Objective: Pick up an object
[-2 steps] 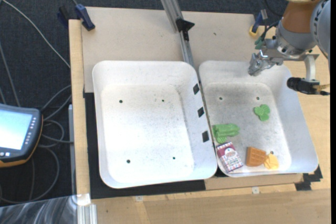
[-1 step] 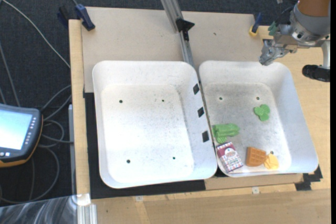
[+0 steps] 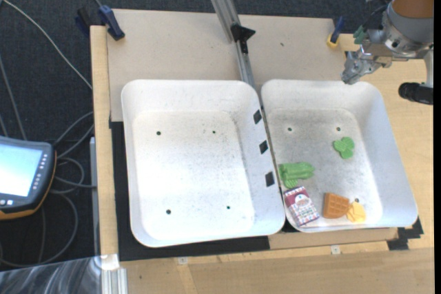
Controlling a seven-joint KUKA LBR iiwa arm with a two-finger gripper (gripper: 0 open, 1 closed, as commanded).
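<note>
Hand (image 3: pixel 353 74) poised above the right bin's (image 3: pixel 386 113) far rim, carrying nothing, spread unreadable. Nearest below it, small green piece (image 3: pixel 344 147): likely light, soft, best pinched across the middle. Farther off, green bundle (image 3: pixel 296 172), orange block (image 3: pixel 335 205), printed packet (image 3: pixel 301 206).

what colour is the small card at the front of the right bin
Dark red and white, a patterned card leaning on the right bin's front wall, in the camera view.

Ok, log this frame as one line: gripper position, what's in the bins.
gripper: above far rim of right bin, nothing held | contents: small green piece, green toy, red-white packet, orange block, yellow piece
</note>
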